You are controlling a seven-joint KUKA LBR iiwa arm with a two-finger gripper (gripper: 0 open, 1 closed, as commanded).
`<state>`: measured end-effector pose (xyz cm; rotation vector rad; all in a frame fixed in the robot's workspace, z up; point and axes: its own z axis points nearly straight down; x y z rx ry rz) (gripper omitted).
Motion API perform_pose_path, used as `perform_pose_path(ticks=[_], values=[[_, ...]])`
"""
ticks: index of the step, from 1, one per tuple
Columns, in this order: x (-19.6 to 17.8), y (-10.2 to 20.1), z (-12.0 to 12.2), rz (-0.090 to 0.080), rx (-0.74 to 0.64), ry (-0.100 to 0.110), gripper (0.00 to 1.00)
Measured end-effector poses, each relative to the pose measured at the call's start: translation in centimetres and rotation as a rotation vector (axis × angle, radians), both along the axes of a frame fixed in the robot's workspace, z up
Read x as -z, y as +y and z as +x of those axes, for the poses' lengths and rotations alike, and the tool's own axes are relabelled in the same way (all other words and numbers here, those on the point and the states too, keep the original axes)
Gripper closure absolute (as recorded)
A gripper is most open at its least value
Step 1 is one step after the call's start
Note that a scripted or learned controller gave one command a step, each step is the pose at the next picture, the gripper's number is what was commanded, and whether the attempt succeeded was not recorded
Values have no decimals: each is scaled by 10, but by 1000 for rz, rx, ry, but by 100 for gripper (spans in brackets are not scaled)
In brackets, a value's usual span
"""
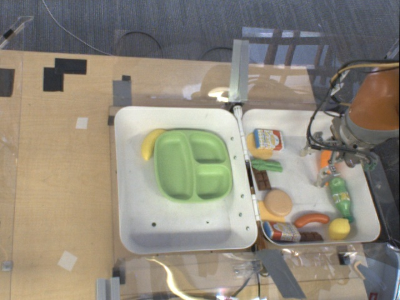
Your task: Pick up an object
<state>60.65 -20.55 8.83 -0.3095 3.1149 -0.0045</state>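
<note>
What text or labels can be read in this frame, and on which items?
No text reads clearly.
Carton in the right bin: printed red-and-blue label, too blurred to read.
Green bottle below the end effector: label too small to read.
Can at the bin's front edge: printing too blurred to read.

Divided tray [190, 165] in left bin [134, 224] – banana [149, 144] beside it.

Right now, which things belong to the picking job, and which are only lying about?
Job: gripper, green bottle and orange piece beside it, in the right bin.

Lying about: green tray, banana, left bin, lemon, sausage.
</note>
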Motion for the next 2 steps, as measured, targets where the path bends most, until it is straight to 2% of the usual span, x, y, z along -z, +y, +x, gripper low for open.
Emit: perform_pose_path(ticks=[1,2], values=[[-2,-1,-62,-1,-8,-1,0],[-1,0,-33,-2,-62,-4,0]])
